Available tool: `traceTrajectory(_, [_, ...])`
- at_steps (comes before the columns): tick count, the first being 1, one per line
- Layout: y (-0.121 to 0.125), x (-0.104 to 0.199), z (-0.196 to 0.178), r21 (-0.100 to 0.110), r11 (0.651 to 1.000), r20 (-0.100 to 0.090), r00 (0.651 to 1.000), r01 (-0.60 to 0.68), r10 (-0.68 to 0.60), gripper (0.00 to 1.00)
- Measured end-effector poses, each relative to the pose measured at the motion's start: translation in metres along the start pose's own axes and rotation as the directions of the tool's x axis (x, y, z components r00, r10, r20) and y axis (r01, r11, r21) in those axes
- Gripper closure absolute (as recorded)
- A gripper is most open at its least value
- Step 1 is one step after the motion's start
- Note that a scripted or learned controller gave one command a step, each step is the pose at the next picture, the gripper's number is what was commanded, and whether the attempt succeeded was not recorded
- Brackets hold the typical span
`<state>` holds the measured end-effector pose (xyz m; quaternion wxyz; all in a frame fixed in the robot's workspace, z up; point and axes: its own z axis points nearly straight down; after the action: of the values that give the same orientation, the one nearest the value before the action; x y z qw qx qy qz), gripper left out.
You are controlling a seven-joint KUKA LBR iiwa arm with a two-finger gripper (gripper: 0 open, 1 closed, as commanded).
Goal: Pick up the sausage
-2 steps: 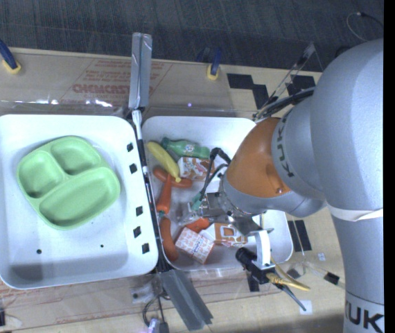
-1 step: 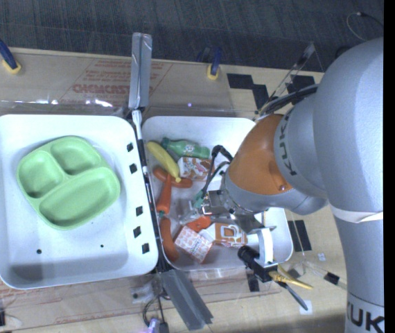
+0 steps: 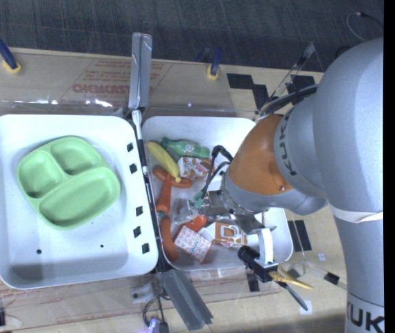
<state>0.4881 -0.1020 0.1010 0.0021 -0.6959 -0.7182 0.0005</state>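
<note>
Camera view. Bench: two white bins. Left bin holds a green divided plate. Right bin holds a banana, a green packet, small printed packets and the sausage, orange, lying lengthwise along the bin's left wall. Arm reaches over this bin from the right; pincer low among the items, right of the sausage; cannot tell how its tips stand.

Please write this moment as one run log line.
arm: over right bin | gripper: above clutter | sausage: lying by bin's left wall, not held | plate: left bin
</note>
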Motion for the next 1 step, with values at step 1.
traceTrajectory(1, [0.0003, 0.0005, -0.0093, 0.002, 1.000, -0.001, 1.000, 0.004, -0.004, 1.00])
